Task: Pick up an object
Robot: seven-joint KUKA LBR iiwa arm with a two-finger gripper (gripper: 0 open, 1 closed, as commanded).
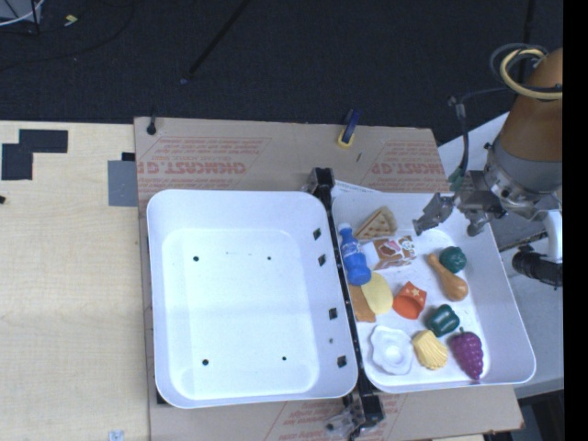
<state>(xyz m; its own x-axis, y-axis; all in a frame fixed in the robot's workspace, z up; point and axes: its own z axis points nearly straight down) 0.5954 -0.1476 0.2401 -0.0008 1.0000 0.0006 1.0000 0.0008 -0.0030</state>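
Purple grapes (469, 354), blue bottle (353, 258), white bins (175, 246)

The arm (531, 127) reaches in from the right, jaws spread apart.

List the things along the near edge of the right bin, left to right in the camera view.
Fried egg → corn cob → purple grapes, all lying in the right bin.

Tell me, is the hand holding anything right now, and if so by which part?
Nothing is held. The hand is open above the upper right of the right bin, with no toy between its fingers; the nearest toys lie below it in the bin.
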